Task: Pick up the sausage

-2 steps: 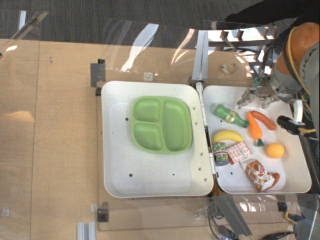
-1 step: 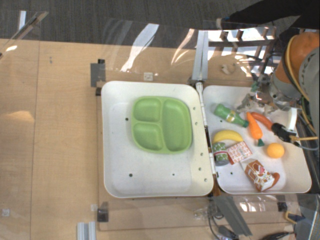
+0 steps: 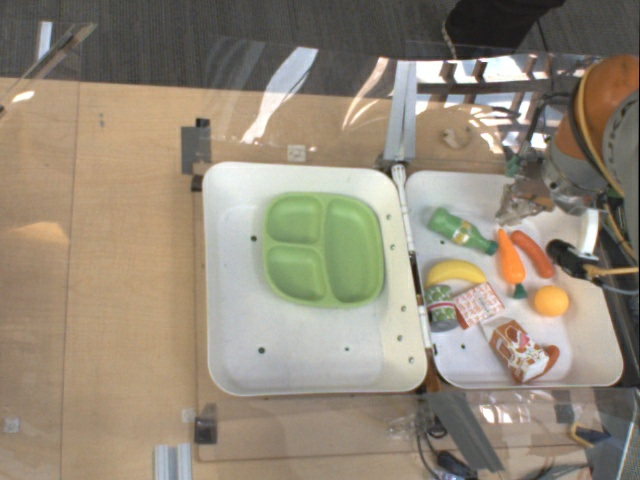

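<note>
Two white bins sit side by side: the left bin [image 3: 230, 358] carries a green divided plate [image 3: 325, 248]; in the right bin [image 3: 600, 368] the red sausage [image 3: 534, 252] lies beside a carrot [image 3: 511, 258], just below the gripper [image 3: 521, 206], whose fingers' spacing I cannot tell

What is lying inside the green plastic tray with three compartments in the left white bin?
The green three-compartment tray shows bare green plastic in all three compartments; what is under it is covered.
</note>
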You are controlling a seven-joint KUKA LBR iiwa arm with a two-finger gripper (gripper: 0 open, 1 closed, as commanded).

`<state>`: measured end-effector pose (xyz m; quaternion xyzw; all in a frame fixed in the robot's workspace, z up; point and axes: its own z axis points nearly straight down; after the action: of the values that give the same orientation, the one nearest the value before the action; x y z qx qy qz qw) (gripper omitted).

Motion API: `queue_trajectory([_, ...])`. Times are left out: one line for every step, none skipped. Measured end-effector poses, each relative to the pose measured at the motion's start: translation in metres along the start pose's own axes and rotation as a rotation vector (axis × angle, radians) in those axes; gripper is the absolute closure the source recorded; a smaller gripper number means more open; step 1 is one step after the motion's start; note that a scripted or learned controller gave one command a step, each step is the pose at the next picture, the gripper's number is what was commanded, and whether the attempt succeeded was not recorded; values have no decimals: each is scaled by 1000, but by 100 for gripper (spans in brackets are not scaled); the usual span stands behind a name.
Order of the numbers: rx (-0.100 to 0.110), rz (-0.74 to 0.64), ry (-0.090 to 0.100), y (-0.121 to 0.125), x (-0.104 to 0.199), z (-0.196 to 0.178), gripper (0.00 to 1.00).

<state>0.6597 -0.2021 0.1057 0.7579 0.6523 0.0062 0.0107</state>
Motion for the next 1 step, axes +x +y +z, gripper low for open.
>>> queue_trajectory([0, 0, 0, 0, 0, 0, 0])
